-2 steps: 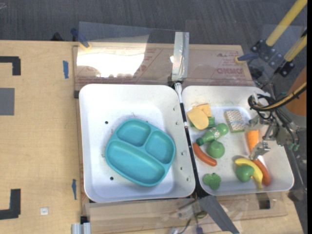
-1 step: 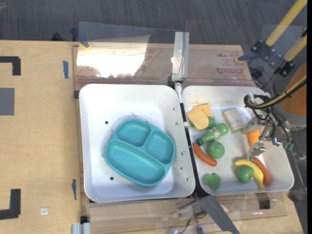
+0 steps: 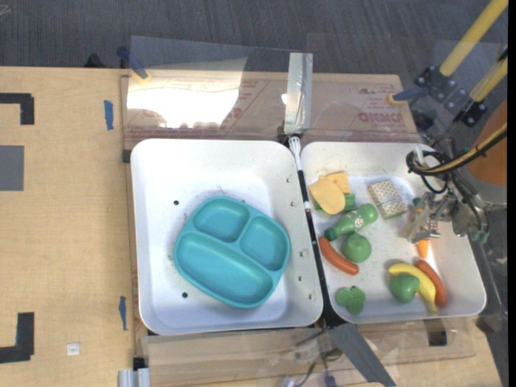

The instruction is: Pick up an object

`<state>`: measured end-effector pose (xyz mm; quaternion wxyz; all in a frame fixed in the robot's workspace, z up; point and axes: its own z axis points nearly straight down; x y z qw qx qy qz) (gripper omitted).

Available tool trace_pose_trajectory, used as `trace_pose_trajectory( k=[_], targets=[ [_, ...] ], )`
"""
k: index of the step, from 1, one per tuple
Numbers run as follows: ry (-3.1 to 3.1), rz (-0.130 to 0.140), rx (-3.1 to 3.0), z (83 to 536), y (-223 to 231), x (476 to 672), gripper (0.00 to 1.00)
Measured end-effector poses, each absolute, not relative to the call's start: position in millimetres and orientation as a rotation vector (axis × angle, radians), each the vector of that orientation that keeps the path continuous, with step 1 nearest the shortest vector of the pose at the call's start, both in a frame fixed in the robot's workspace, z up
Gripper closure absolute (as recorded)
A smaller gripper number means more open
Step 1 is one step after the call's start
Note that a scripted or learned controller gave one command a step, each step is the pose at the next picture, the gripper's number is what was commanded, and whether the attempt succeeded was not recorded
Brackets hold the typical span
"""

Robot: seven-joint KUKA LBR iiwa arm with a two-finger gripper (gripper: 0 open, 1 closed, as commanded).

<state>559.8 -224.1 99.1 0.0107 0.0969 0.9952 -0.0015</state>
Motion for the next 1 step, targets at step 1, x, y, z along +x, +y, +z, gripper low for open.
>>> trace_pose_trajectory(
  k=[1],
  targets=[
    [3.107,-0.004,0.303,98.1,-223.9,559.3,0.00]
  ],
)
